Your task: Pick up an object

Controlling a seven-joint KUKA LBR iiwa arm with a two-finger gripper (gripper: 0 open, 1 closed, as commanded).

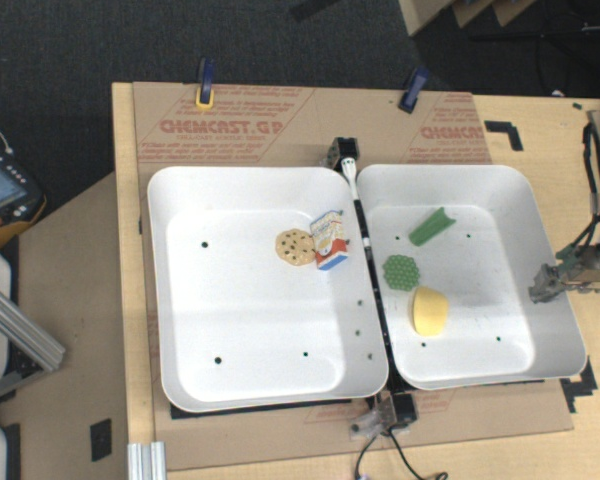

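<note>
Gripper (552,284) hung at the right bin's (540,208) edge, its state impossible to tell. Reaching the yellow block (430,311) probably needed a centred, vertical descent.

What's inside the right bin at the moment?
Inside the right bin: a green stick-shaped piece, a round green bumpy piece and a yellow object. The gripper sits at its right rim; anything beneath it is hidden.
</note>
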